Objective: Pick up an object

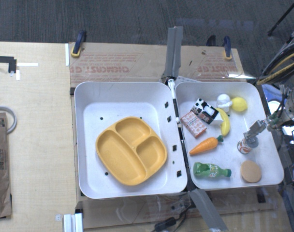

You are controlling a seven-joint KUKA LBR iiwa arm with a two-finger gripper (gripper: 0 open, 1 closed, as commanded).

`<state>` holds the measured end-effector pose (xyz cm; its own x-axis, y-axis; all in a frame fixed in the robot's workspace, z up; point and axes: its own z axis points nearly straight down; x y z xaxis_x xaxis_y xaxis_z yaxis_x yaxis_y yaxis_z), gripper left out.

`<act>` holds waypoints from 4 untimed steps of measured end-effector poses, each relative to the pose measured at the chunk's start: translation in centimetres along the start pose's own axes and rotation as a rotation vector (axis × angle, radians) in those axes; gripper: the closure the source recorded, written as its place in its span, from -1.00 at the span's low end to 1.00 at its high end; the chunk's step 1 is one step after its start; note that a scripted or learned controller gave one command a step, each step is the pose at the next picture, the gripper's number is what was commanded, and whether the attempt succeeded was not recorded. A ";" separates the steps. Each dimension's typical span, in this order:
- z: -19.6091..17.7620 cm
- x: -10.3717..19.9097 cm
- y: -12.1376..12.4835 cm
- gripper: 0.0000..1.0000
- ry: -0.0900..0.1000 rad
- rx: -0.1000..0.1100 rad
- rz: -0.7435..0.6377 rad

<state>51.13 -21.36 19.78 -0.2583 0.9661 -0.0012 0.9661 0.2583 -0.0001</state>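
- The gripper (251,138) hangs low in the right bin (270,111), just above a small red and white can (244,147); I cannot tell if it is gripping anything.
- Near it lie a banana (225,122), a lemon (239,104), a carrot (204,146), a green bottle (211,170) and a tan round cookie (251,171).
- The left bin (87,111) holds a yellow divided plate (131,150).

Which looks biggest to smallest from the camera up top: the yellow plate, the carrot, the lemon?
1. Yellow plate, far the biggest.
2. Carrot, long and thin.
3. Lemon, smallest.
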 end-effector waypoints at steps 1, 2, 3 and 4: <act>-1.1 -1.1 0.9 -1.00 0.000 0.000 -0.133; -0.9 1.8 4.3 -1.00 -0.001 -0.002 -0.477; 10.5 2.5 4.9 -1.00 -0.002 -0.002 -0.509; 9.6 2.4 5.0 1.00 -0.005 -0.005 -0.505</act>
<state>55.34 -17.75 10.21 -0.6938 0.7202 -0.0065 0.7202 0.6938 0.0031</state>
